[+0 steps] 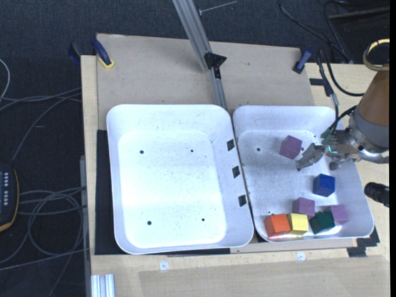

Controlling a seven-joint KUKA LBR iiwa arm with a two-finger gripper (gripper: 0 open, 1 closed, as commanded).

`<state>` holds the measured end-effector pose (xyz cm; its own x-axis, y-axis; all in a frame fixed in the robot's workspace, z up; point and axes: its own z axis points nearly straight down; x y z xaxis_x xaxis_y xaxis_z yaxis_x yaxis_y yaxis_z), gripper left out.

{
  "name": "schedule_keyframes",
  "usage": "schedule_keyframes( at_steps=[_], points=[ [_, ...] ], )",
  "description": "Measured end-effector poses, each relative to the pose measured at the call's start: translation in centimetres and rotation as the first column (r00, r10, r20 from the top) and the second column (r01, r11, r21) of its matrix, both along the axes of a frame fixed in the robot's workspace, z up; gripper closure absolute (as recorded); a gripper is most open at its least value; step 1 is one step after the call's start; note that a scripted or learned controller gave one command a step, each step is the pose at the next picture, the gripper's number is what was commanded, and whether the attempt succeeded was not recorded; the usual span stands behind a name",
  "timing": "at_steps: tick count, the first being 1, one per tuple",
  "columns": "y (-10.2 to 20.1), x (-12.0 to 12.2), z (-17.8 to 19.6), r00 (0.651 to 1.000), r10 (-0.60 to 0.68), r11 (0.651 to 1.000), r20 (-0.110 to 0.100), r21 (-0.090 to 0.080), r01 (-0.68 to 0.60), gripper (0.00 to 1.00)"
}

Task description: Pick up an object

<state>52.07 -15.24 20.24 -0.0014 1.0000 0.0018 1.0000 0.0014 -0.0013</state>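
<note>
The pincer (321, 156) hangs over the right bin (260, 125), its fingers spread and holding nothing. The purple cube (290, 146) lies just left of it, the blue cube (323, 185) just below. Approach step, seemingly; next, centre over one cube and descend.

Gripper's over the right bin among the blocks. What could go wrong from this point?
1. The gripper hangs between the purple block and the blue block, so it may close on neither.
2. The orange block, yellow block and green block crowd the right bin wall, leaving fingers little room.
</note>
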Motion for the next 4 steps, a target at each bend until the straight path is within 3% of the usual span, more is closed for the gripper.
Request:
schedule_keyframes(
  at_steps=[1, 3, 4],
  points=[
    [0.0, 0.0, 0.0, 1.0, 0.0, 1.0, 0.001, 0.0, 0.0, 0.0],
    [0.2, -0.3, -10.6, 1.0, -0.001, 1.0, -0.005, 0.001, 0.001, 0.0],
    [0.2, -0.1, -9.2, 1.0, 0.0, 1.0, 0.003, -0.001, 0.0, 1.0]
  ],
)
